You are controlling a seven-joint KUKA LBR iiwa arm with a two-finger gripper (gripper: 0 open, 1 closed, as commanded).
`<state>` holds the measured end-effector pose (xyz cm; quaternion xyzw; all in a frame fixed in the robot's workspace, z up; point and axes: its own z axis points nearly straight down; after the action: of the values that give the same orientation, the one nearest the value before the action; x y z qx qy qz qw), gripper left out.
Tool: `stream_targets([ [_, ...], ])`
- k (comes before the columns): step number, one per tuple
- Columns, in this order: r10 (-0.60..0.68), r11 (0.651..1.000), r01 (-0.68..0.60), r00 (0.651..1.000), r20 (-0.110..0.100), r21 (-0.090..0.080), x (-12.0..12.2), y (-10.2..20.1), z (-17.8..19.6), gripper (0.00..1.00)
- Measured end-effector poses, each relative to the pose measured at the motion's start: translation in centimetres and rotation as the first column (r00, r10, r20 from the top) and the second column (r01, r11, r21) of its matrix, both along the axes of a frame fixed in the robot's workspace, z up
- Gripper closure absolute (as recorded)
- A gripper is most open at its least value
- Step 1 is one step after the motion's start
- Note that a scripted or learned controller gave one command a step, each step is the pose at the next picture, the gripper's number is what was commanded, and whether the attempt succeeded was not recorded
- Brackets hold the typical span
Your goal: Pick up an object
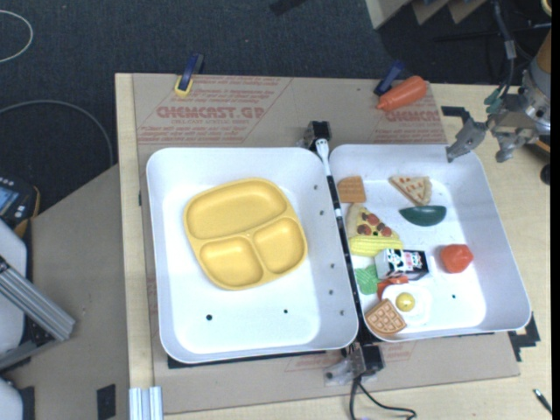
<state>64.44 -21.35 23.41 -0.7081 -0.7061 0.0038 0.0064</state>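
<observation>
My gripper [482,143] hangs open at the upper right, over the far right corner of the right bin [490,226], with nothing between its fingers. In that bin lie several toy foods: a brown cracker [351,189], a pizza slice [412,186], a dark green leaf shape [423,214], a red tomato [455,257], a pepperoni pizza piece [371,225], a corn cob [374,245], a small milk carton [408,262], a fried egg [408,303] and a waffle [386,318]. The nearest of them, the pizza slice, lies down and to the left of the gripper.
The left bin [175,304] holds a yellow divided plate [244,232]. An orange carrot toy [402,93] lies on the bench behind the right bin. Clamps stand at the bins' shared rim, far [318,135] and near [360,359].
</observation>
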Motion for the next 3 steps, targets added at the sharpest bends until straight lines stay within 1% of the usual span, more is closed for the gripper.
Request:
stream_targets([
  [1, 0.003, 1.000, -0.003, 1.000, 0.014, -0.004, 0.3, 0.0, 0.8, 0.00],
  [2, 0.003, 1.000, -0.003, 1.000, 0.009, -0.003, 0.4, 0.0, -3.4, 0.00],
  [3, 0.004, 1.000, -0.004, 1.000, 0.009, -0.002, 0.5, 0.0, -7.7, 0.00],
])
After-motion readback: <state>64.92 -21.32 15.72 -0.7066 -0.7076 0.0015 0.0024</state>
